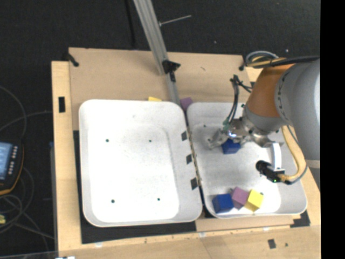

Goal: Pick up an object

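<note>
The gripper (230, 140) sits low in the right bin (215, 117), fingers closed around a blue block (231, 147). Blue (222, 203), purple (239, 197) and yellow (254, 199) blocks lie together near the front edge.

Robotics lab test cell. Indicators: a plywood bench (135, 74) on dark carpet, two white bins (97, 144) at frame centre, an aluminium mast (153, 31) at top, loose cables (21, 117) and a handheld controller (9, 166) at far left.
</note>
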`<state>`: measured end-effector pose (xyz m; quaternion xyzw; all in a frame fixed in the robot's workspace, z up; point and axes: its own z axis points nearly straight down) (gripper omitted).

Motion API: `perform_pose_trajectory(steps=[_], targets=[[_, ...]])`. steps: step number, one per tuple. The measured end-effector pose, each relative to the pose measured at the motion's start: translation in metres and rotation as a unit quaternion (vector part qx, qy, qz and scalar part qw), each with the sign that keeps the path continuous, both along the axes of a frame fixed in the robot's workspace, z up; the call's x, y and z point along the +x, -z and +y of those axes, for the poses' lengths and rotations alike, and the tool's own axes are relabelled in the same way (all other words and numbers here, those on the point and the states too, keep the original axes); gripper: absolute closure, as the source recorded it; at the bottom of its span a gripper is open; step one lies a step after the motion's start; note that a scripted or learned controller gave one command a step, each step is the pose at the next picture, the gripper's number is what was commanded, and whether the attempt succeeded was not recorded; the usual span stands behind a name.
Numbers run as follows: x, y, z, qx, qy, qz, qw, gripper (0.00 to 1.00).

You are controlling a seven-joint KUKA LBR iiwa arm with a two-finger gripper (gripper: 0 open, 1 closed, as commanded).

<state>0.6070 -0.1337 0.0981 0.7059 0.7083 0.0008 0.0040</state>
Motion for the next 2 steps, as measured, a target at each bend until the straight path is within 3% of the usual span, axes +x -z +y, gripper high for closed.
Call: perform_pose_trajectory(steps=[1,2], targets=[[-0.001,-0.011,-0.001,0.0,-0.002,0.001,1.0,1.0],[0.016,-0.054,0.042,0.0026,-0.001,0.0,1.0,1.0]])
